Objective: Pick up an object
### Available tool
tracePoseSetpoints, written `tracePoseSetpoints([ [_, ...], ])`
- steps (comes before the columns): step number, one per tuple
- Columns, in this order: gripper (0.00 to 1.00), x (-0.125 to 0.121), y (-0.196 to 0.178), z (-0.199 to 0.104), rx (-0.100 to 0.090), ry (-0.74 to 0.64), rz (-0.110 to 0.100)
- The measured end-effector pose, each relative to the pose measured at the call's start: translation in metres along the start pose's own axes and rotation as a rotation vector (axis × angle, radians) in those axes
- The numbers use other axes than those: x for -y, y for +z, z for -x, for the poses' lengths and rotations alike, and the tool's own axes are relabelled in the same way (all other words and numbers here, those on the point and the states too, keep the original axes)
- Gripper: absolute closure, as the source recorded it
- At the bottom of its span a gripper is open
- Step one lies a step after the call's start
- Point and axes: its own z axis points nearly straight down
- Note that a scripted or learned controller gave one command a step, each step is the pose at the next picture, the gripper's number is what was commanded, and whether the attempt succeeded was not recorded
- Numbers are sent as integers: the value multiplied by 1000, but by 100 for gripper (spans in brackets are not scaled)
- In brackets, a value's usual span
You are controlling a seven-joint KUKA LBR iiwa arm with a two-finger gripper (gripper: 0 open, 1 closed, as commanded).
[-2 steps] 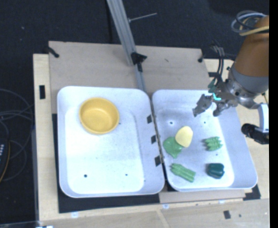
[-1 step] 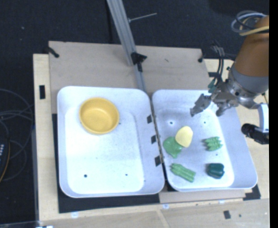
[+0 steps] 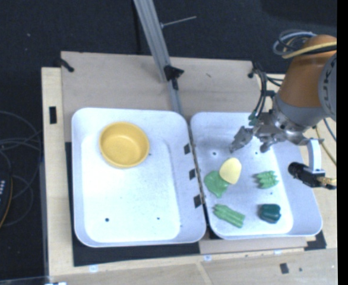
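Note:
My gripper [image 3: 252, 143] hangs over the back half of the right bin [image 3: 301, 209], its fingers spread open with nothing between them. Just in front of it and slightly left lies a pale yellow lemon-like piece [image 3: 231, 170], leaning on a light green leafy piece [image 3: 214, 184]. A small green ridged vegetable [image 3: 265, 179] lies to the right of the lemon. Near the bin's front edge are a long green pod [image 3: 229, 215] and a dark green pepper [image 3: 269, 213]. A yellow bowl [image 3: 125, 144] sits at the back of the left bin [image 3: 132, 215].
A grey metal post [image 3: 153, 34] slants down from the top to the back of the divider between the bins. The bins rest on a pale wooden bench [image 3: 114, 82]. The arm's orange band [image 3: 307, 79] stands over the right bin's back right corner.

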Motion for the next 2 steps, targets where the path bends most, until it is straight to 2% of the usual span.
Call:
tracePoseSetpoints([
  [1,0,0,42,-2,0,0,1],
  [2,0,-3,95,7,0,1,0],
])
